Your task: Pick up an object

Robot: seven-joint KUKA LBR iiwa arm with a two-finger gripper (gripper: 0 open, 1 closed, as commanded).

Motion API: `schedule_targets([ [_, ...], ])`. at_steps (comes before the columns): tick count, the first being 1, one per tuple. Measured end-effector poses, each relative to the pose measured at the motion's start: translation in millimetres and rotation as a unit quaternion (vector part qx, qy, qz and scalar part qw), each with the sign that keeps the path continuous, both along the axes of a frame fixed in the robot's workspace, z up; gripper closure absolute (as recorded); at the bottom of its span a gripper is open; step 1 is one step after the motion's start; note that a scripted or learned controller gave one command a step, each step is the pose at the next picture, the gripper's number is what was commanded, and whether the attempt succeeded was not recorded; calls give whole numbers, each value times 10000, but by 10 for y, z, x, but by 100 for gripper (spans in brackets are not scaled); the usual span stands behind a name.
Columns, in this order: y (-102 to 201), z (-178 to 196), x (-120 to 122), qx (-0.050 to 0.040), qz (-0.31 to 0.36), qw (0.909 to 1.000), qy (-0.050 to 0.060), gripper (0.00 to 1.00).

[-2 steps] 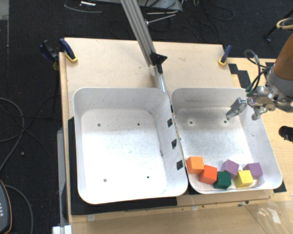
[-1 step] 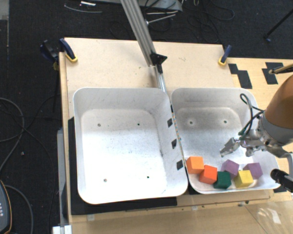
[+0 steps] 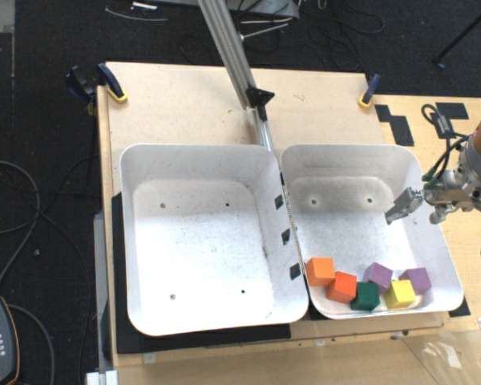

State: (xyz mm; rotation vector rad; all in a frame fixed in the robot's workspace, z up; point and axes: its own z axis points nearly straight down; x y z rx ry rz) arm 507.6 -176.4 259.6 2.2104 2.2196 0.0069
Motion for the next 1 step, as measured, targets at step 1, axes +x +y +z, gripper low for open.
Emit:
schedule_targets([
  [1,1057,-220,155,28,32,10000,49,0],
])
